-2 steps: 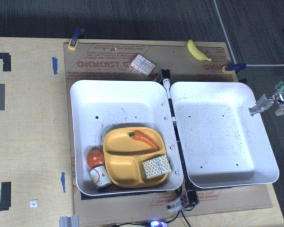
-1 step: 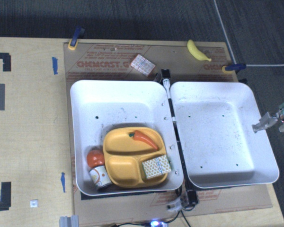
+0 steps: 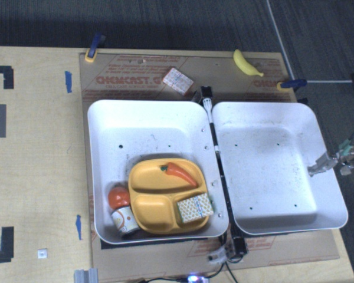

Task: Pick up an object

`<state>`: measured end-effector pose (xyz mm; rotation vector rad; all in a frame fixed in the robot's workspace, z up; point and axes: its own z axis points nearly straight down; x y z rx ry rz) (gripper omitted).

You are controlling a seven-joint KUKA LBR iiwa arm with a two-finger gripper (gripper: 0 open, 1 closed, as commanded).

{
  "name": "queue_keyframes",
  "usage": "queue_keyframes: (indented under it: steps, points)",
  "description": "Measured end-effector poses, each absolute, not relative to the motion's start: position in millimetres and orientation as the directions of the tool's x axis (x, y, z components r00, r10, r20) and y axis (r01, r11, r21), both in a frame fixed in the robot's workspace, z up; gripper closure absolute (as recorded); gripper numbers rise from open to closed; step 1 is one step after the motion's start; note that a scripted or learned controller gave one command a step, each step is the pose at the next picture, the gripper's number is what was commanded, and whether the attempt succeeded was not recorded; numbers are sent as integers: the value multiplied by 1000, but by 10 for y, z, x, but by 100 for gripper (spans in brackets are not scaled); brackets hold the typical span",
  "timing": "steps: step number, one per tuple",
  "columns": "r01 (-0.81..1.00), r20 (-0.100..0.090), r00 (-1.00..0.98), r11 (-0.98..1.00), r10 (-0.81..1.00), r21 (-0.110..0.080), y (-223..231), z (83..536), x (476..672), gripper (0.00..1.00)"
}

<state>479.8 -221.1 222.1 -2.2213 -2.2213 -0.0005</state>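
The left bin holds a yellow divided plate at its front. An orange carrot lies in the plate's rear compartment. A small patterned green-and-white box rests in the front right compartment. Left of the plate, a red and white can-like object leans against the bin's front wall. My gripper pokes in at the far right, over the right rim of the right bin, well away from all these objects and with nothing visible in it.
A yellow banana and a small patterned card lie on the cardboard behind the bins. Blue clamps sit at the cardboard's rear corners. Cables and a clip lie at the front between the bins.
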Motion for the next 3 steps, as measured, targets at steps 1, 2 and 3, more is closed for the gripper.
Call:
queue_keyframes:
  steps: [1, 2, 3]
  points:
    - [1000, 1, -5, 5, 1000, 12, -2213, 1103, 4981, 0]
    - [1000, -14, -2, 2, 1000, 23, -2262, 1235, 4997, 100]
    - [1000, -2, 0, 0, 1000, 4, -1846, 864, 5222, 100]
